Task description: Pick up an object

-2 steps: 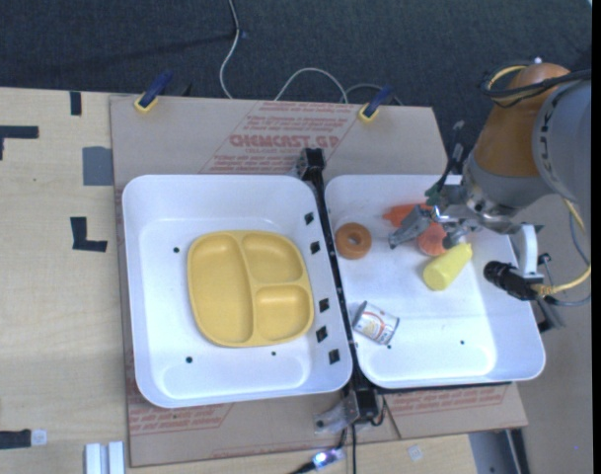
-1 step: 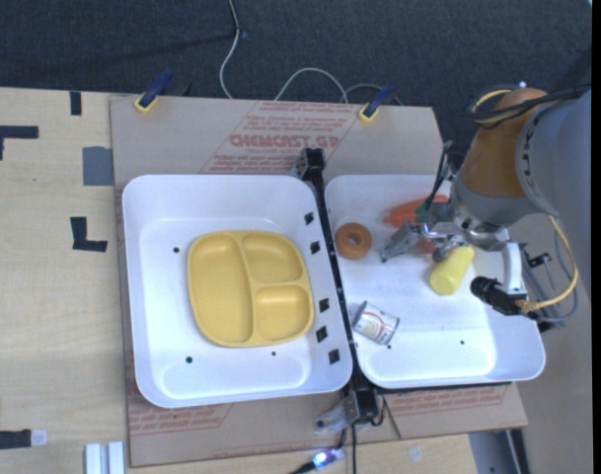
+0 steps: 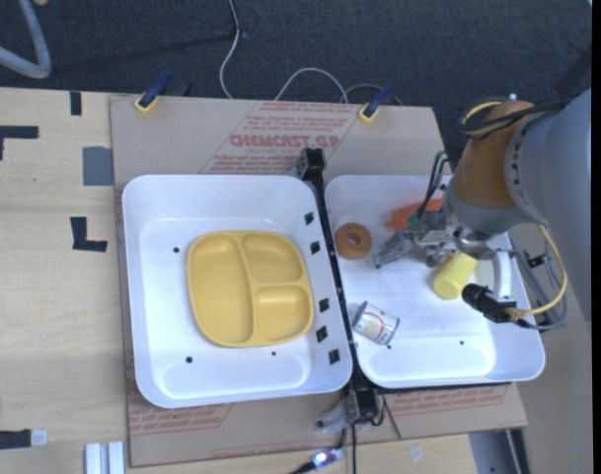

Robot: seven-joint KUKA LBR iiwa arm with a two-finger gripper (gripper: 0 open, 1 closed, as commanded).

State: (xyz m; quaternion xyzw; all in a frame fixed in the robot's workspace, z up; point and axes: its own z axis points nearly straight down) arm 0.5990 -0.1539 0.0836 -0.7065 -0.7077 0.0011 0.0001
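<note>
My gripper [image 3: 391, 253] is low in the right bin [image 3: 517, 363], pointing left from the grey wrist with its orange band. Just left of its tip lies a brown ring [image 3: 353, 240], close to it but apart. A yellow object [image 3: 450, 276] rests right under the wrist. An orange piece [image 3: 409, 212] pokes out behind the gripper, partly hidden by it. A small tin can [image 3: 375, 324] lies on its side nearer the front of the bin. I see nothing held by the gripper.
The left bin [image 3: 152, 215] holds a yellow divided plate [image 3: 249, 286]. A black divider [image 3: 325, 255] separates the two bins. Cables [image 3: 532, 304] loop beside the wrist at the right bin's edge.
</note>
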